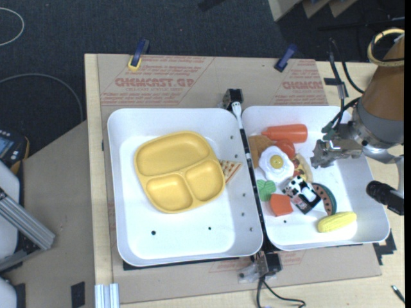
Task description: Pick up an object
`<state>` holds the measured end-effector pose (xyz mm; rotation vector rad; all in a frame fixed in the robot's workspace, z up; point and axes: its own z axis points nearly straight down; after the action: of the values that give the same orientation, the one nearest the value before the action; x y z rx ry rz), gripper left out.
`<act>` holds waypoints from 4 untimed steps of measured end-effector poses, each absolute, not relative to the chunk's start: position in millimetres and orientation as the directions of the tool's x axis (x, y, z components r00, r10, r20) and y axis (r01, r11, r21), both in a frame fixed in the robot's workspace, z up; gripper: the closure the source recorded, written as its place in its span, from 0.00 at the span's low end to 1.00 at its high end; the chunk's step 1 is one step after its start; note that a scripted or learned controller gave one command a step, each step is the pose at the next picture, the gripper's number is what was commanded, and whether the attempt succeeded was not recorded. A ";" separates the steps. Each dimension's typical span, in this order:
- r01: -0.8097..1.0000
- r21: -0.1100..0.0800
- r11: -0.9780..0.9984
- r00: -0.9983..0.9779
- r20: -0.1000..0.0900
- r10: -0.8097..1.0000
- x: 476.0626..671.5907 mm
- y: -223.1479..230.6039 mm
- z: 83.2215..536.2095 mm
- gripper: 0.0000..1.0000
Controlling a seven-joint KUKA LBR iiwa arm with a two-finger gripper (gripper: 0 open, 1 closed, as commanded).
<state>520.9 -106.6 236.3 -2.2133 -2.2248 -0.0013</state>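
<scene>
The right bin (359, 233) holds a pile of toy food: an orange-red sausage (285, 133), a fried egg (276, 162), a green piece (265, 188), a red-orange block (280, 205), a black-and-white item (300, 191) and a yellow corn cob (336, 221). My gripper (325, 153) hangs over the right bin's right half, just right of the pile and above the bin floor. Nothing shows between its fingers.
The left bin (128, 223) holds a yellow three-compartment plate (180, 171), with a waffle-patterned piece (230, 169) at its right edge. The grey arm with its orange band (385, 88) comes in from the right. Clamps sit at the board's far edge.
</scene>
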 end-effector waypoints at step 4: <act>1.000 -0.002 0.002 -0.002 0.001 1.000 507.2 -76.4 222.3 1.00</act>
<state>507.2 -76.4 222.3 -2.2171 -2.2220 0.0010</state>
